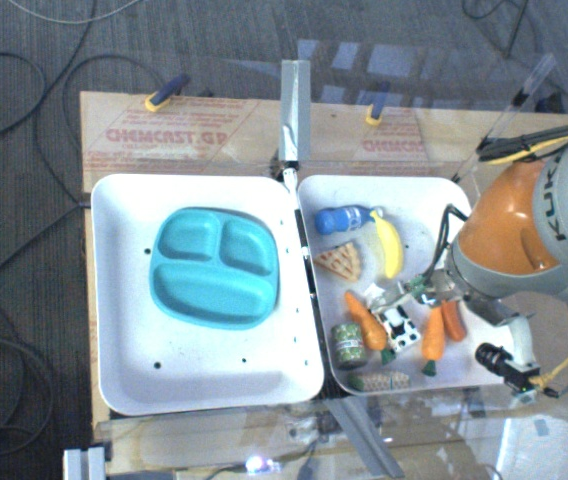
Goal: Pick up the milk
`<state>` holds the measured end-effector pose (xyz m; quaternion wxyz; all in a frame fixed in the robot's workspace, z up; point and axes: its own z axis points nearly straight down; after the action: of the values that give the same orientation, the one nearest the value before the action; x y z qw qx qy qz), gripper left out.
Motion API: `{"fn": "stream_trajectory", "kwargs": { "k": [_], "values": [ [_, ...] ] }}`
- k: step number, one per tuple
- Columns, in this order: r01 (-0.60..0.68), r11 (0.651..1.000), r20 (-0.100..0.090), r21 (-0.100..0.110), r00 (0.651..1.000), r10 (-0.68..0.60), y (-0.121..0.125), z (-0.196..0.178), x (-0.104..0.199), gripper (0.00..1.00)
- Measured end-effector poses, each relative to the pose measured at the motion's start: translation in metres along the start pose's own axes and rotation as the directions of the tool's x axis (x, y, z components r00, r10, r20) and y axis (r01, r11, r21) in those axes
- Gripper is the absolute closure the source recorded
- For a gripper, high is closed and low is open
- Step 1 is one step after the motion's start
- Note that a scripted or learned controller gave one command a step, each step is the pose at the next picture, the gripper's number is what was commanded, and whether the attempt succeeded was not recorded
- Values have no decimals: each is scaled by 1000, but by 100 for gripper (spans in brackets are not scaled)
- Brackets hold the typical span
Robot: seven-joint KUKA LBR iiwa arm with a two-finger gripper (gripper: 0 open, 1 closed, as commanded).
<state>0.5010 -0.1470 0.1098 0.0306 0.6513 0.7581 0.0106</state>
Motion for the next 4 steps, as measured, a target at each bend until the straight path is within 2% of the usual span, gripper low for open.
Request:
{"fn": "stream_trajectory", "kwargs": {
  "k": [1,2,3,4],
  "values": [
    [184,983,-21,21,983,-184,-5,17,16,0],
    [680,733,-27,2,733,-680,-2,15,26,0],
    [680,733,-41,4,733,-679,-3,10,29,100],
    [680,734,-37,2,733,-679,-2,9,28,0]
  ]
}}
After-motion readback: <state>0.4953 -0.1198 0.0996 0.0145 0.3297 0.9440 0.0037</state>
